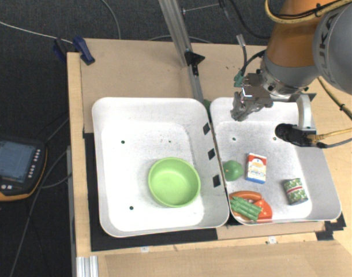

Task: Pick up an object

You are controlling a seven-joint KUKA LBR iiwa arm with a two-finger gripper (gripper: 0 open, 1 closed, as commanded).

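My gripper (240,111) hangs over the back edge of the right bin (314,172), well above its floor, with nothing visible between its fingers. In that bin lie a small green ball (232,169) by the left wall, a red-and-white carton (256,168) just right of it, a green can (295,191) further right, and a red plate with green vegetables (250,206) at the front left corner. A green bowl (173,182) sits in the left bin (124,126).
A metal pole (179,30) slants up from between the bins at the back. A black cable fitting (291,133) sticks out beside the arm over the right bin. A handheld controller (14,166) lies off the bench at left.
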